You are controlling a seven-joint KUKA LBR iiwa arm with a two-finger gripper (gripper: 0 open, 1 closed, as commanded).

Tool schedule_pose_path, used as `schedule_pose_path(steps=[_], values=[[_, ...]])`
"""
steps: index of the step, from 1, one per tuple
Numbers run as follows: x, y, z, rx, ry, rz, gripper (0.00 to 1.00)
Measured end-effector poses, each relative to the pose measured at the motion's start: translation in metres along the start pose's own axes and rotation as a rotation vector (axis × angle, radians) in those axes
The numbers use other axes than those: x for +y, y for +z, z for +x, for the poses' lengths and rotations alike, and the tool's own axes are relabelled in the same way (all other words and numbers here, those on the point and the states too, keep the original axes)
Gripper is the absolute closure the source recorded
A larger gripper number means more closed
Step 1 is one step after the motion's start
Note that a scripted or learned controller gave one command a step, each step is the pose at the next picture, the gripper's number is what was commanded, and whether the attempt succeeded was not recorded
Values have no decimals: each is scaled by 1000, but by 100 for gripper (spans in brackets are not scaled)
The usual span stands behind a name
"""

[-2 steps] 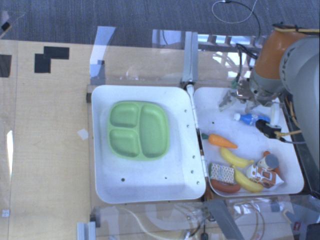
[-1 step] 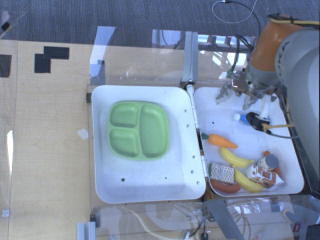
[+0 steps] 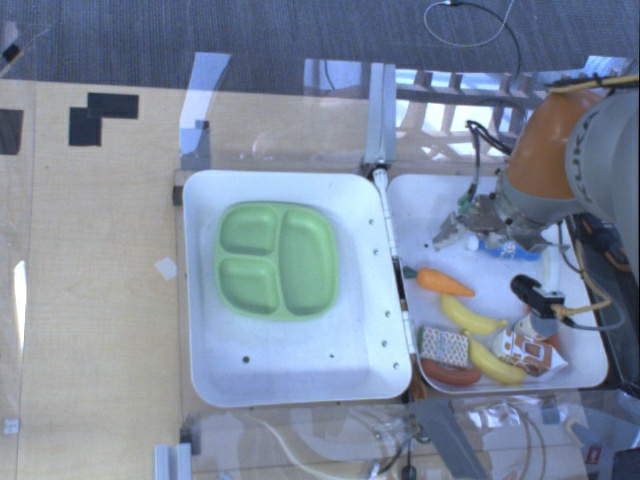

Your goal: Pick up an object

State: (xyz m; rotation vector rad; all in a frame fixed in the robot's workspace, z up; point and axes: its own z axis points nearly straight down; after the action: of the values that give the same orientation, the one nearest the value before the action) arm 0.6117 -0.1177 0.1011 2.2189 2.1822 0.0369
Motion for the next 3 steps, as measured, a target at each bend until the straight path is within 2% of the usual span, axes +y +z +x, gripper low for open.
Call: schedule_pose_path(steps=[1,2,3], values=[[-2,-4,-21,19,-6,-6,0],[33,14,-55,-1,221,28,0],[36,2,-54,-2,214,21,100]])
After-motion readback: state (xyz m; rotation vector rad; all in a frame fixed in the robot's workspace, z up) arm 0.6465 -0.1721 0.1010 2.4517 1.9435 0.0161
